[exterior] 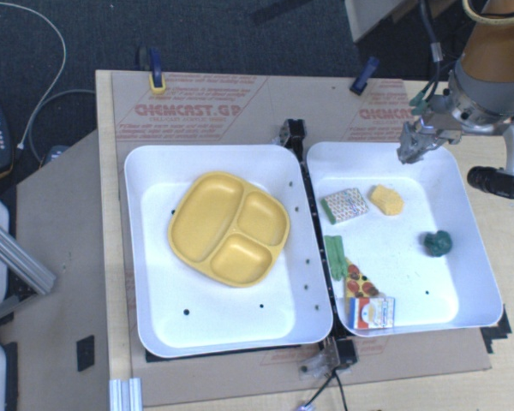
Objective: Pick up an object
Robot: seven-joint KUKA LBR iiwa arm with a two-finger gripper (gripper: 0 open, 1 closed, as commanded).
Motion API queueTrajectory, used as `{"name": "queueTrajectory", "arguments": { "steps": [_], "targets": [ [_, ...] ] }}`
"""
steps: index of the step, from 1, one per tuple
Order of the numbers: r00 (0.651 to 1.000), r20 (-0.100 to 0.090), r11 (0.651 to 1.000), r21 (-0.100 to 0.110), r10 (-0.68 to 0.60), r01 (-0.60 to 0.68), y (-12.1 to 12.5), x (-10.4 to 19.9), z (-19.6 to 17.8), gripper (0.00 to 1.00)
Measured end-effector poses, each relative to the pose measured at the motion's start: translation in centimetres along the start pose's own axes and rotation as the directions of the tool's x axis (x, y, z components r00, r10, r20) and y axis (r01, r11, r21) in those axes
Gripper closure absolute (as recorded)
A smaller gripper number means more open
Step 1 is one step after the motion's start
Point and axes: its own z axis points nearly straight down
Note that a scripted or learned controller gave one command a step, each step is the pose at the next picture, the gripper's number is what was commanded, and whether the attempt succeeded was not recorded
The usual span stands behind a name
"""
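Observation:
In the right bin [471, 221] lie a yellow sponge-like block [386, 200], a patterned green-and-white packet [344, 205], a dark green round object [438, 243], a green stick-shaped item [335, 256] and a small colourful box [367, 302]. My gripper [414, 149] hangs over the bin's far edge, up and right of the yellow block, apart from every object. Nothing shows between its fingertips.
The left bin [146, 229] holds a yellow divided plate [230, 228]. A black clamp [293, 132] sits between the bins at the far side. Brown cardboard [197, 101] lies under both bins, pinned by a yellow clip [158, 81] and a blue clip [364, 74].

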Motion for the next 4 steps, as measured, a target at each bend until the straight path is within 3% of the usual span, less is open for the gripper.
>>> {"name": "queueTrajectory", "arguments": {
  "steps": [1, 2, 4],
  "targets": [
    [1.0, 0.0, 1.0, -0.001, 0.0, 0.0, -0.4, 5.7, 0.8, 1.0],
    [1.0, -0.001, 1.0, -0.001, -0.002, 0.002, -2.3, 10.7, 0.2, 1.0],
    [1.0, 0.0, 1.0, 0.0, -0.002, 0.002, -5.9, 20.3, 2.8, 1.0]
  ]
}}
